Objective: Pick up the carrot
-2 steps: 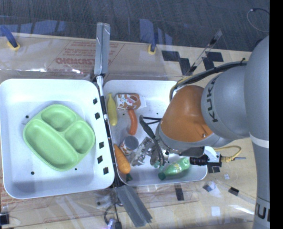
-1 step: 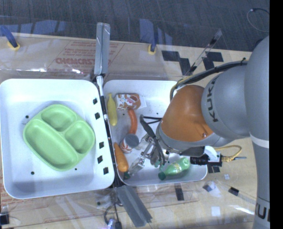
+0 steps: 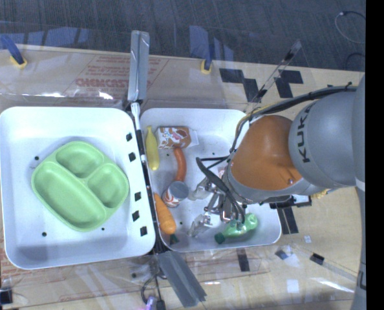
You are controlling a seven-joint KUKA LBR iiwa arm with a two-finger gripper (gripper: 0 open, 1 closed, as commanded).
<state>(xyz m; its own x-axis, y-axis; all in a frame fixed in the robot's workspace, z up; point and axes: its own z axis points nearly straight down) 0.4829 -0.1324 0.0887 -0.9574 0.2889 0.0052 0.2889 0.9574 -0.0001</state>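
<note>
The carrot (image 3: 165, 216) is orange and tapered. It lies along the left wall of the right bin (image 3: 269, 236), near the bin's front corner. My gripper (image 3: 202, 206) hangs low over the bin floor just right of the carrot, apart from it. Its metal fingers (image 3: 199, 224) are spread open with nothing between them. The grey arm with the orange band (image 3: 263, 157) covers the right half of this bin.
A small can (image 3: 176, 192) stands just above the carrot. A red-orange sausage (image 3: 180, 164), a yellow banana (image 3: 152, 148) and a printed packet (image 3: 173, 135) lie further back. A green object (image 3: 237, 229) lies by the front wall. The left bin (image 3: 17, 134) holds a green divided plate (image 3: 80, 184).
</note>
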